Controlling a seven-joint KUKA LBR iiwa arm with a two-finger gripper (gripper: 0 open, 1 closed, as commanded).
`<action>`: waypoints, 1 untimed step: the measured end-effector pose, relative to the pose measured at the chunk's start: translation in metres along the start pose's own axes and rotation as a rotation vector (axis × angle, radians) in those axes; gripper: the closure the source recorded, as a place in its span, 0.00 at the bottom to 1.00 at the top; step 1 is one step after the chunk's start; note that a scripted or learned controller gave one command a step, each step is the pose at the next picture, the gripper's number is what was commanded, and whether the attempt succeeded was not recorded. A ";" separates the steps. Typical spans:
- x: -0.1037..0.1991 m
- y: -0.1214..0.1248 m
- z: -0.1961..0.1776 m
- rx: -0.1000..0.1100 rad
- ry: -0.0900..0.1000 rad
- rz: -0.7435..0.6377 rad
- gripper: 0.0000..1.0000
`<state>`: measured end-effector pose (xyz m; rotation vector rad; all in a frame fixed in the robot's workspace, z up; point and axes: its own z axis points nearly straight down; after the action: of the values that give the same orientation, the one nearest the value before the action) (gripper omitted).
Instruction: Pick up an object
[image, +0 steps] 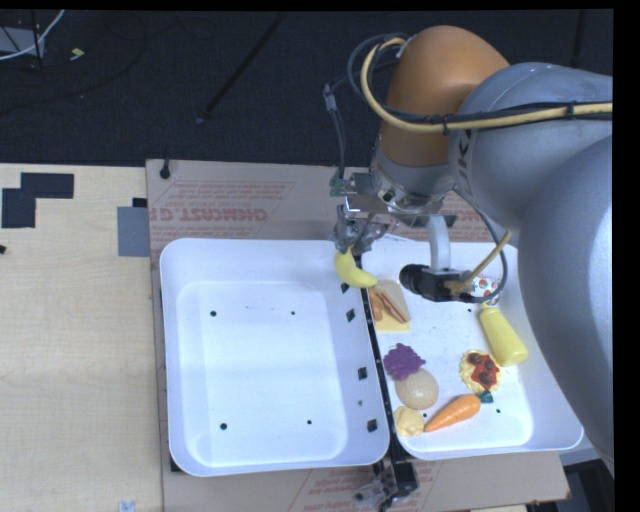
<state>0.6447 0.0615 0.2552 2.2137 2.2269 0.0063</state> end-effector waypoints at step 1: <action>0.065 0.001 -0.113 -0.006 0.002 -0.002 1.00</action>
<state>0.6447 0.1259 0.3682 2.2097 2.2273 0.0152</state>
